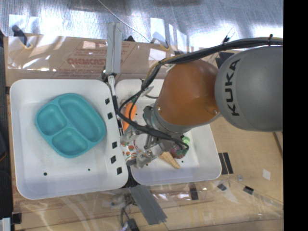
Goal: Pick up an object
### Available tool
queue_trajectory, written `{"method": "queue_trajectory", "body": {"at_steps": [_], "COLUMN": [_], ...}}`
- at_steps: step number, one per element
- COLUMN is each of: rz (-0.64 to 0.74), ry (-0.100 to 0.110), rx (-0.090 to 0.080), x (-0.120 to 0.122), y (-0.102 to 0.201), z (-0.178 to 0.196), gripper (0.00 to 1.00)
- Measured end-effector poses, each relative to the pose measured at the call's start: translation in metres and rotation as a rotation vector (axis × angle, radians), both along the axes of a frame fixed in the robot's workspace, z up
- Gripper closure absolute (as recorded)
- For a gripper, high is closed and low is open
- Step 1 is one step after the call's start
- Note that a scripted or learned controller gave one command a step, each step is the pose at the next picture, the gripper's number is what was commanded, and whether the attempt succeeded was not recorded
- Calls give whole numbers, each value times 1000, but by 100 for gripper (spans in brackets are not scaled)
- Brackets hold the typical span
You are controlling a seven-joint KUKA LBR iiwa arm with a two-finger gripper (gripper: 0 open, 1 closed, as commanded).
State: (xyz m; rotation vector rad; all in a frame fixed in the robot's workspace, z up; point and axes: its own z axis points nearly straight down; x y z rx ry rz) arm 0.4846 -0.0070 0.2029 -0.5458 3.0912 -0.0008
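Toy ice-cream cone (171, 160) lies just beside the end effector (144, 153) (finger state unclear) in the right bin (207, 170).

Teal divided plate (70, 124) in a white bin (29, 177); grey arm (250, 88) with orange band (187, 93); tan cone (171, 160).

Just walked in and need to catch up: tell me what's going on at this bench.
The arm reaches in from the right and hangs low over the right bin, hiding most of it. Its gripper is down among a small clutter there: an orange piece, a cone and a green and purple item. Whether it has hold of anything cannot be made out. The left bin holds a teal divided plate, untouched.
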Motion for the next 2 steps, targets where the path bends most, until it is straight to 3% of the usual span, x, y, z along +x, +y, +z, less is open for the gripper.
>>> {"method": "queue_trajectory", "body": {"at_steps": [1,2], "rz": [4,105], "ry": [-3,1], "rx": [0,0], "x": [2,18], "y": [1,46], "z": [11,30], "gripper": [100,100]}}
